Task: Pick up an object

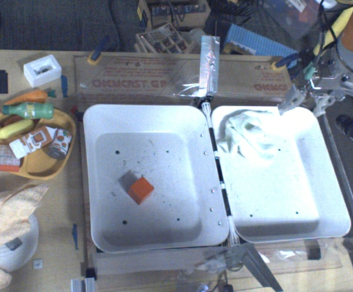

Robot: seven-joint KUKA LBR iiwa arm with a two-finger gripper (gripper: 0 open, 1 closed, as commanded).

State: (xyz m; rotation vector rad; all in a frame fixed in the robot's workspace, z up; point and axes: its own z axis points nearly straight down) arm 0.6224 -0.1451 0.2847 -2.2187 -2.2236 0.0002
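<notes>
Left bin (103, 126): held an orange block (141, 190) lying low and left of centre, with a small grey piece (127, 179) touching its upper-left side.
Right bin (328, 181): held a crumpled white cloth (246, 136) bunched in the upper-left corner, against the wall shared with the left bin.
End effector (305, 101): hung over the right bin's upper-right corner, fingers spread apart, nothing between them; well apart from the orange block, nearer the cloth but not touching it.
Arm (352, 35): reached in from the upper right, orange band above the wrist.
Tabletop (6, 66): carried, left of the bins, a wooden bowl (42, 166) of toy food with a green bottle (29, 110) and a yellow banana (9, 128), plus a small white box (42, 69) above it.
Lower-left corner: beige cloth (9, 215).
</notes>
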